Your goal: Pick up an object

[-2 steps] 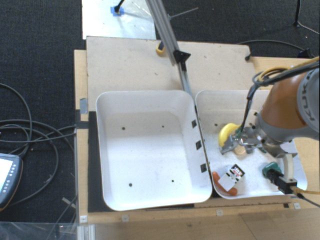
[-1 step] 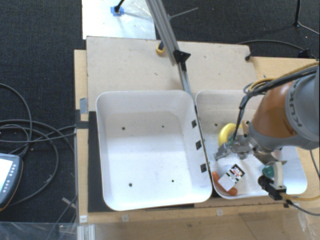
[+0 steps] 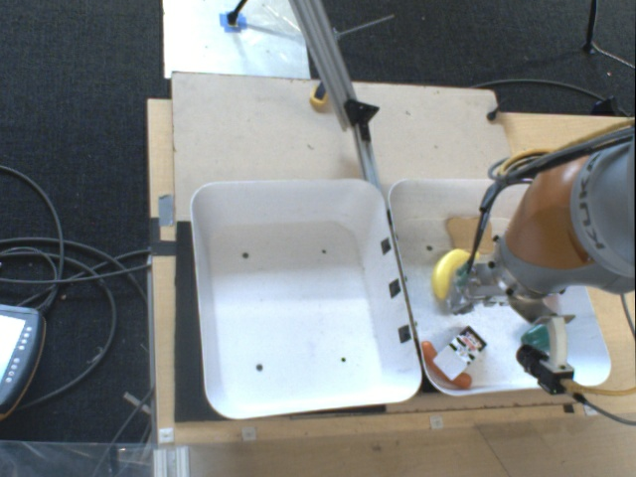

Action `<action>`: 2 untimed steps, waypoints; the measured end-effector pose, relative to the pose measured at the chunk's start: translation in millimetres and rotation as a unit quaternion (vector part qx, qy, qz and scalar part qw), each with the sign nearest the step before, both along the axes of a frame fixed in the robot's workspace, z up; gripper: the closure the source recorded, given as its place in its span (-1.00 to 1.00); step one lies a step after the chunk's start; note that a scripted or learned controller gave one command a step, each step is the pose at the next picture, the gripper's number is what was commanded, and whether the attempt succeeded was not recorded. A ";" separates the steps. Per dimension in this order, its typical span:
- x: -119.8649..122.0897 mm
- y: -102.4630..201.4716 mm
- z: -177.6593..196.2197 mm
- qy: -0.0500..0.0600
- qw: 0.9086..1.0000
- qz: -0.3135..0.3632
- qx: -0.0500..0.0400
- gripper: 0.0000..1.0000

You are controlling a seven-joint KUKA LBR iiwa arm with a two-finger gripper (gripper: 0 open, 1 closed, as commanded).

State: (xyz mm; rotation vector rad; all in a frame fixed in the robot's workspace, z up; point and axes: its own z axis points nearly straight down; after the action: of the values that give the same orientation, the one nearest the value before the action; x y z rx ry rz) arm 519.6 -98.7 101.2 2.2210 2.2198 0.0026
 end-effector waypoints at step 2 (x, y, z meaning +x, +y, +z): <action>4.9 2.6 87.0 -0.002 1.000 0.003 -0.001 1.00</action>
State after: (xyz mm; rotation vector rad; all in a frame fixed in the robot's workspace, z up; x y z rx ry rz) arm 524.5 -96.1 188.2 2.2115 2.2240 0.0062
